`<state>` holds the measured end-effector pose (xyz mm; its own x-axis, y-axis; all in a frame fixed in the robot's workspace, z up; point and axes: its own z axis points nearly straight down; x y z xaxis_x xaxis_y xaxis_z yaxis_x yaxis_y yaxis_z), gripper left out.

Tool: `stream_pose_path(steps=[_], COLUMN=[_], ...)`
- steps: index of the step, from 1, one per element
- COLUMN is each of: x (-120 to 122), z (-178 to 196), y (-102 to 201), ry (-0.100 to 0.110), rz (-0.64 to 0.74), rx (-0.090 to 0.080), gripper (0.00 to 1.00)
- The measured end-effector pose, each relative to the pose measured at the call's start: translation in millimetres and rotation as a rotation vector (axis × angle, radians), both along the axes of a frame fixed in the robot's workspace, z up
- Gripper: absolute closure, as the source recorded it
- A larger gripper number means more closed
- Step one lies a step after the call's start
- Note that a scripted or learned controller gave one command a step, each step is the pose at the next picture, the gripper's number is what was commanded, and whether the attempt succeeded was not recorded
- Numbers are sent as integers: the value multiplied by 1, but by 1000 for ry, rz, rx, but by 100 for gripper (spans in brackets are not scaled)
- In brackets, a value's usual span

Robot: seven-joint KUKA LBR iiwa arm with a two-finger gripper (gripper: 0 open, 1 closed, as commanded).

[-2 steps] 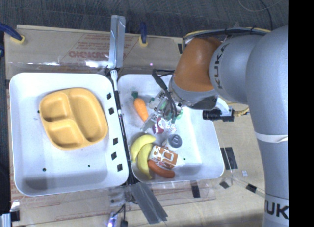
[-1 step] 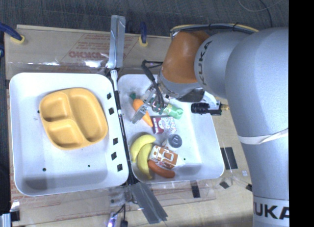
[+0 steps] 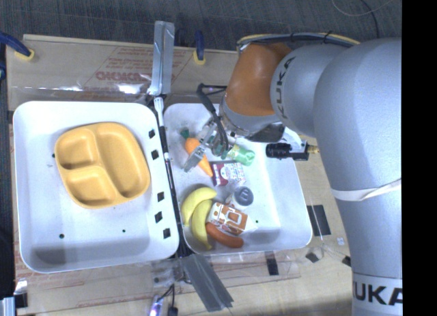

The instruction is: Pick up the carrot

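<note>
Carrot [image 3: 198, 156] in our sights: it lies in the right bin [image 3: 290, 202], in the far-left part, slanting from its stubby far end down toward the near side, close beside the wall that splits the two bins. Our gripper [image 3: 208, 145] is right over it, fingers angled down and to the left, with a pale fingertip reaching past the carrot's near end. Whether those fingers are spread or pressed together we cannot tell; they blur into the clutter, and we see no clear sign the carrot sits between them.

To do this well, we judge we want the fingers straddling the carrot across its narrow width, near its thicker far half, and a straight lift.

Room is tight. The green bottle [image 3: 235, 153] lies just to the right, touching the gripper's flank by the look of it, and a dark red packet [image 3: 229, 171] sits just near of that. The bananas [image 3: 194, 216] and an orange-labelled pack [image 3: 229, 220] crowd the near end. On the left, the bin wall leaves little margin. Upward is the open way out. The left bin [image 3: 34, 192] holds the yellow divided plate [image 3: 101, 163], well apart from us.
</note>
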<state>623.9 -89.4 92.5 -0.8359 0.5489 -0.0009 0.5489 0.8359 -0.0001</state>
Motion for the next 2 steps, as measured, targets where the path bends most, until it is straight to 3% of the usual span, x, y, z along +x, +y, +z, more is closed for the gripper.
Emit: stream_pose_path(steps=[1, 2], x=[21, 22], z=[1, 12], y=[-55, -54], ry=[-1, -4], rz=[-16, -11], rx=[0, 0], gripper=[0, 100])
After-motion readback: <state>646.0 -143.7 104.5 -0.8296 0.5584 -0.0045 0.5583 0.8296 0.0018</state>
